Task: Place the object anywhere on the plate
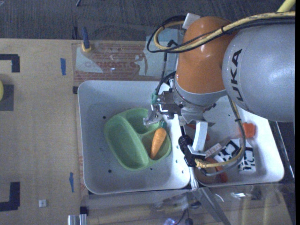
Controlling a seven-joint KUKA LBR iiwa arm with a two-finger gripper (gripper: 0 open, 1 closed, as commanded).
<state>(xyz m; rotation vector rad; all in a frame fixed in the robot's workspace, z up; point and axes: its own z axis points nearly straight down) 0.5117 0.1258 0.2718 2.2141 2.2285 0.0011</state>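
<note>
Carrot: we find the orange plastic carrot (158,142) lying tilted in the right compartment of the green divided plate (123,142), which rests in the left shallow white bin (93,125) on the wooden desk (37,135). The hand (153,118) hangs just above the carrot's upper end; we cannot tell its opening, nor any hold.

Lighting is even and moderately bright, from overhead. A glare patch sits on the orange band (201,50) at 12 o'clock, and the grey arm (265,55) at 2 o'clock shows a soft sheen. Shadows inside the white bin (93,125) are faint. Overall focus is soft; the arm nearest the camera is blurred. The floor along the top edge is dim.
</note>
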